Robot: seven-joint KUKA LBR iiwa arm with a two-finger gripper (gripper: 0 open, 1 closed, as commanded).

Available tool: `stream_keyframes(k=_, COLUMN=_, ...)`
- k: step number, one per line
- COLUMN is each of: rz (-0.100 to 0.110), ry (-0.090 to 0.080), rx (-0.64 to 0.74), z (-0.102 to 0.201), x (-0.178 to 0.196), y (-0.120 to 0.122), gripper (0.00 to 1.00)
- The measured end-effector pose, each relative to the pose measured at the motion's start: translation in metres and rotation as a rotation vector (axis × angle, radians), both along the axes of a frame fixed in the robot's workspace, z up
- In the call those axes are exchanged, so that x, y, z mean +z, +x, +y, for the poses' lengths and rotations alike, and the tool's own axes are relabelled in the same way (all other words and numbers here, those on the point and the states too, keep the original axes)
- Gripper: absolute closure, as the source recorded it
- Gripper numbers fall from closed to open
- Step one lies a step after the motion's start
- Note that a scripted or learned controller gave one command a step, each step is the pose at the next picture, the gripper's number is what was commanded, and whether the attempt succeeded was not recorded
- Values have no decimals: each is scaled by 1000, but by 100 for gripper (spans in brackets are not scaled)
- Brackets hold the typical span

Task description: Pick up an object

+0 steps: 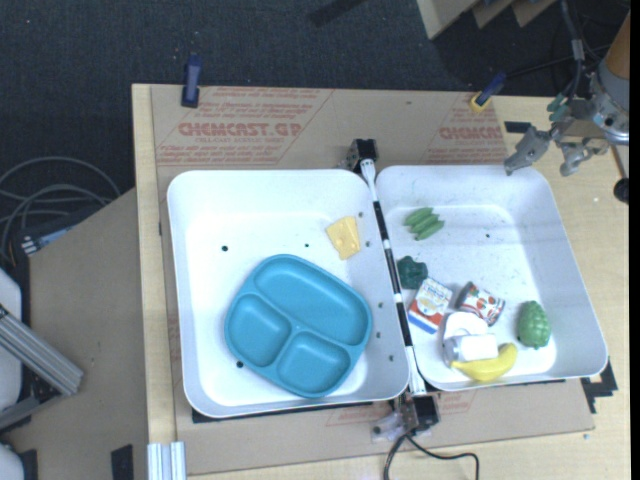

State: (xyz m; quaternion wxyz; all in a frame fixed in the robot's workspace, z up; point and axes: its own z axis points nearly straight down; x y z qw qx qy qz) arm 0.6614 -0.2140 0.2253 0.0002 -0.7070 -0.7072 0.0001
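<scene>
My gripper [552, 155] hangs above the far right corner of the right bin [560, 218], fingers spread apart and grasping nothing. Well below it, toward the bin's near edge, the banana [487, 367] lies with its long axis running left-right, the ends curling upward toward the white cup [470, 338] it touches. Just beside, a green round fruit [534, 324] sits to the right. A small carton [431, 304] and a dark green piece [411, 271] lie near the divider; green pods [424, 222] lie farther back. The left bin [200, 268] bears a blue divided plate [296, 324] and a yellow wedge [344, 237].
</scene>
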Motion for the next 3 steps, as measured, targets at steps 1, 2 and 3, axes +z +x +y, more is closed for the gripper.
stream_keyframes(k=1, rz=2, ry=1, rx=0, z=54, x=-74, y=-61, gripper=0)
stream_keyframes(k=2, rz=2, ry=1, rx=-1, z=52, x=-141, y=-101, gripper=0)
stream_keyframes(k=3, rz=-1, ry=-2, rx=-2, z=3, x=-141, y=-172, gripper=0)
